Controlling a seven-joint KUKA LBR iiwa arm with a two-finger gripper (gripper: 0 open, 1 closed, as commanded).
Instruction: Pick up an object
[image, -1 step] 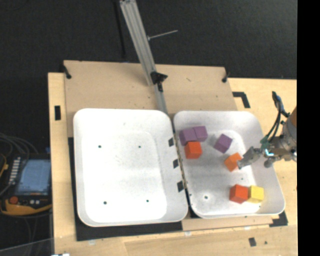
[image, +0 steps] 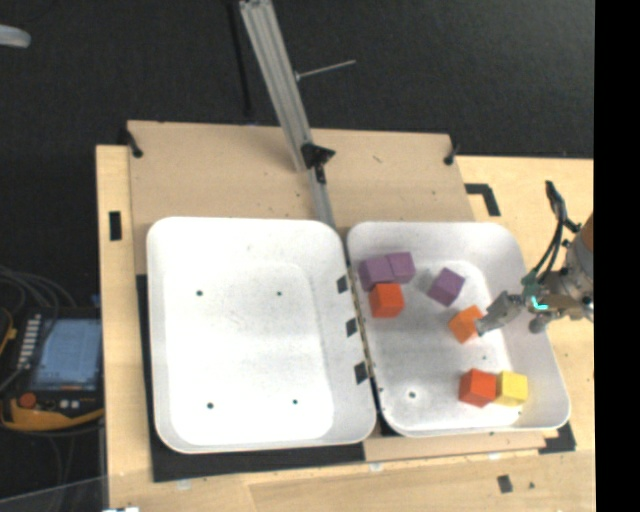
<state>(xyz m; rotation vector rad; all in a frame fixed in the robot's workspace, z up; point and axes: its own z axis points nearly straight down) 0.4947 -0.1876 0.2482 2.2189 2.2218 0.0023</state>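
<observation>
Camera view | claw (image: 492, 318) beside orange cube (image: 465, 325), cube turned corner-on, no long axis | claw state: cannot tell

One camera is looking down from above the bench (image: 420, 150) at a slant, standing far enough back to be taking in both bins (image: 250, 420) and dark floor beyond.

arm (image: 575, 285): mostly cut off at right edge | gripper (image: 497, 314): small and blurred, finger state unclear | surface (image: 300, 485): cut off at bottom
</observation>
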